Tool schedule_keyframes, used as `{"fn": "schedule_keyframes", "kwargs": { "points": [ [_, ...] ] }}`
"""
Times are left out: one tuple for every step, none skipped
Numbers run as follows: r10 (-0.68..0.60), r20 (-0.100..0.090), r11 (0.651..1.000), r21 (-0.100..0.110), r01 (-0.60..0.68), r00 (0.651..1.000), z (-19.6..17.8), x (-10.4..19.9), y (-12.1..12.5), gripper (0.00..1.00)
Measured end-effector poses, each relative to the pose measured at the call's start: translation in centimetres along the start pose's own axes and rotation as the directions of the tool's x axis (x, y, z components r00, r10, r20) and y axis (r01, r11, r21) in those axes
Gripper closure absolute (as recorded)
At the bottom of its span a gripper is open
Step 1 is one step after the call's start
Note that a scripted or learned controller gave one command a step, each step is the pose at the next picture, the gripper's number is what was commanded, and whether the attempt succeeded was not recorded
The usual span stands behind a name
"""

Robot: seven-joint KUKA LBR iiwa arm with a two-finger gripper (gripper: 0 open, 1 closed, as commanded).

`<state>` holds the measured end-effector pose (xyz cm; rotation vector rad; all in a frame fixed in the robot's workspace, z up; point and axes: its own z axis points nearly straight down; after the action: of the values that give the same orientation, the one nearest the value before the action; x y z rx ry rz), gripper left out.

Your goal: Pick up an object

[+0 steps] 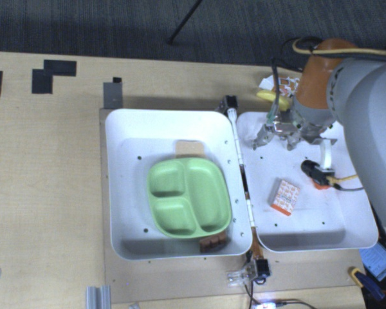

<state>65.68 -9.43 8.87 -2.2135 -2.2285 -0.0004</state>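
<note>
My gripper [274, 143] hangs over the back left part of the right bin [309, 230], open, its two fingers spread with nothing between them. A small red and white patterned box [284, 196] lies flat on that bin's floor, in front of the gripper and apart from it. In the left bin [125, 172] a green divided plate [189, 196] lies in the middle. A tan block [189, 148] pokes out behind the plate, and a brown object [212, 242] shows under its front edge.
The grey arm [367, 121] with its orange band [318, 76] covers the back right of the right bin. The ridge between the two bins [243, 179] runs just left of the gripper. Small clamps and cables [254, 272] sit at the bench's front edge.
</note>
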Motion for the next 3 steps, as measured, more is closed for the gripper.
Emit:
{"fn": "schedule_keyframes", "kwargs": {
  "points": [
    [0.004,0.001,1.0,-0.002,-0.004,1.0,-2.6,-1.2,-7.7,0.0],
    [0.005,0.001,1.0,-0.007,-0.005,1.0,0.2,-0.8,-14.0,0.0],
    [0.003,0.002,1.0,-0.013,-0.003,1.0,-0.9,-0.8,-13.7,1.0]
  ]
}}
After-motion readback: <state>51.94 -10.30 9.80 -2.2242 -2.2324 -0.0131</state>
